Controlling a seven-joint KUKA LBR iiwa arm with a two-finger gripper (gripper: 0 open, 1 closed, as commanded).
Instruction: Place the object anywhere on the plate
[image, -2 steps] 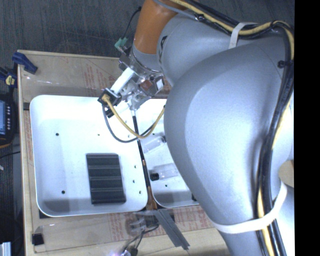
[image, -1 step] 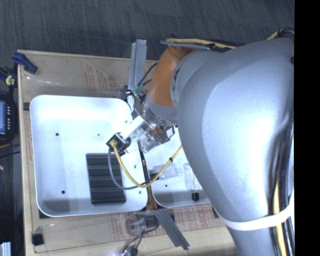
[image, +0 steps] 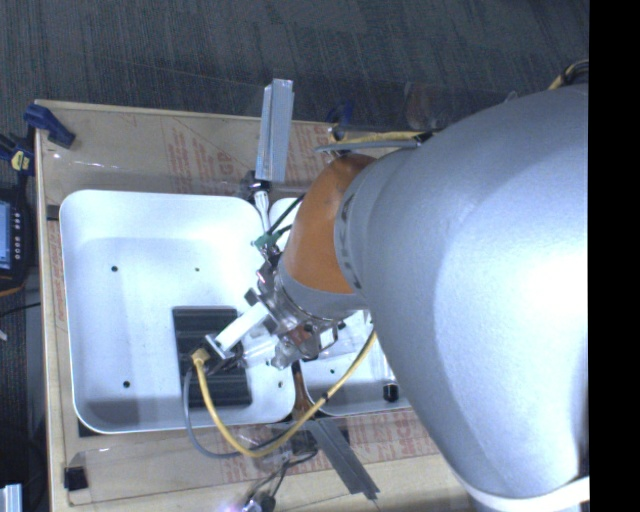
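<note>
My gripper (image: 292, 345) hangs below the orange wrist band, over the wall between the two bins, near their front edge. The wrist and its fittings cover it from above. The bulky grey arm (image: 470, 290) reaches in from the right and hides nearly all of the right bin (image: 352, 396), so what lies in that bin is hidden. The left bin (image: 130, 290) shows a bare white floor to the left of the gripper.
A grey metal bar (image: 274, 130) stands at the back, between the bins. Blue clamps (image: 48, 124) sit on the wooden bench's far left corner. A yellow cable (image: 225, 425) loops over the left bin's front rim.
</note>
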